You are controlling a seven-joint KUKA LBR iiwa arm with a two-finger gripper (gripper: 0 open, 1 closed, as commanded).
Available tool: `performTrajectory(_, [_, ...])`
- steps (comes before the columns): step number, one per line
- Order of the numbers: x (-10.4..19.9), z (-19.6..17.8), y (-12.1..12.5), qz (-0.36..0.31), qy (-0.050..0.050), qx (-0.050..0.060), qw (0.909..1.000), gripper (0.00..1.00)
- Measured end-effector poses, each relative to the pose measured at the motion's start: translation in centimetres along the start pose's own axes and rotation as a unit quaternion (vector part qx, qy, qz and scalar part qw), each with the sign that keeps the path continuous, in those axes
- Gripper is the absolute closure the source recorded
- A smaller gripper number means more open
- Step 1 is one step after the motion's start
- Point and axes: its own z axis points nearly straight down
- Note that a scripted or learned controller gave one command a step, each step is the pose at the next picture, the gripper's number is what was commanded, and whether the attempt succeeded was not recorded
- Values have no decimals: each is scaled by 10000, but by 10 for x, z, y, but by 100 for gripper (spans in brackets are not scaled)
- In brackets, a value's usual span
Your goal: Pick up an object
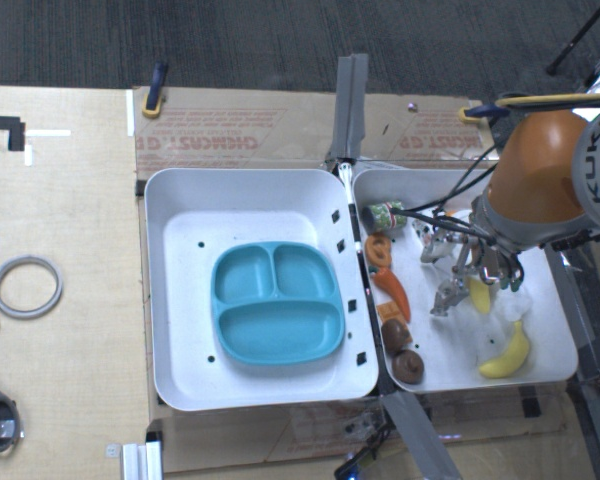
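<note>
The tool (pixel 465 293) hangs low — grip state unreadable — with the banana (pixel 508 354) just beyond, its long axis curving away.

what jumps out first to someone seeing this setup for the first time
A bright blue divided plate sits alone in the middle of the left bin. In the right bin, the grey arm with its orange band reaches down among scattered toy food: a carrot along the left wall and a yellow banana near the front right corner.
</note>
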Motion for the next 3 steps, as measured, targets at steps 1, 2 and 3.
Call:
performTrajectory(1, [-30,0,37,856,-12,4,9963,0])
performTrajectory(2, [68,1,35,1034,14,2,9946,0])
performTrajectory(3, [-40,1,41,387,8,5,9992,0])
